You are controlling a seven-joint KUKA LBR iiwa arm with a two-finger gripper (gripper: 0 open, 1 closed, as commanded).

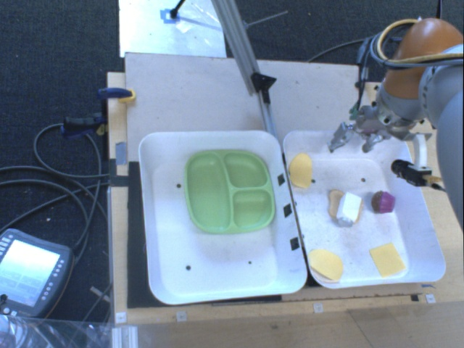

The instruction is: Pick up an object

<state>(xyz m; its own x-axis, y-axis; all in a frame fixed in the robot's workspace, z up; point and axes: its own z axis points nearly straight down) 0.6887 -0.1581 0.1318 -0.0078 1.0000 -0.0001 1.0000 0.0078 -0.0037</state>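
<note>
My gripper (355, 141) hangs over the far edge of the right bin (428, 227), fingers spread open with nothing between them. Below it in that bin lie several small items: a yellow round piece (301, 170) at the near-left wall, a white block (349, 207) resting on a tan piece (336, 203), a purple ball (383, 202), a yellow square slice (387, 259) and a yellow oval piece (327, 264) at the front. The white block sits about a hand's width in front of the gripper.
The left bin (167, 259) holds a green divided plate (230, 191). A grey pole (243, 46) slants across the back of the bench down to the bins' shared rim. Cables and a pendant (29, 270) lie at the left, off the bench.
</note>
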